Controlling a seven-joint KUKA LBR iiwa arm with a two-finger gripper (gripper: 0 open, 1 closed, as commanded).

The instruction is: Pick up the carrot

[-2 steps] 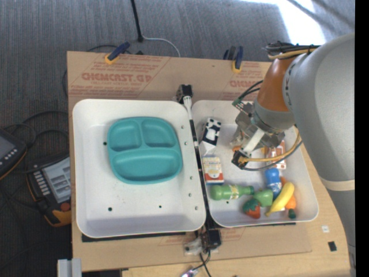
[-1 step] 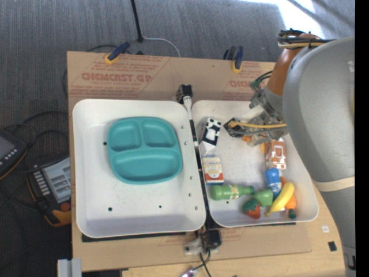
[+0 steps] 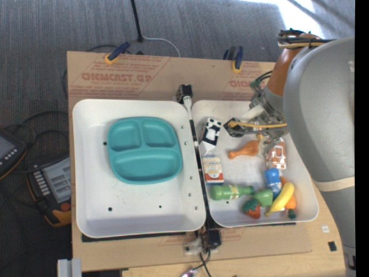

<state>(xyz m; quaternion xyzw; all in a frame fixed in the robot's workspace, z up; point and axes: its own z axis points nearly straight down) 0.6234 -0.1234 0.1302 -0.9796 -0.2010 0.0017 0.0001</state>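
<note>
The carrot [image 3: 290, 202] is a small orange piece with a green end. It lies in the right bin's [image 3: 305, 212] near right corner and is partly covered by a yellow banana [image 3: 279, 198]. My gripper [image 3: 266, 130] hangs over the back part of the right bin, well away from the carrot. Below it lie an orange drumstick [image 3: 245, 150] and a red-and-white packet [image 3: 277, 155]. Nothing shows as held.
The right bin also holds a black-and-white carton [image 3: 210, 131], a red-and-white box [image 3: 213, 169], a green bottle [image 3: 230, 191], a green-and-red vegetable [image 3: 255, 203] and a blue bottle [image 3: 273, 178]. A teal divided plate [image 3: 144, 149] sits in the left bin [image 3: 92, 206].
</note>
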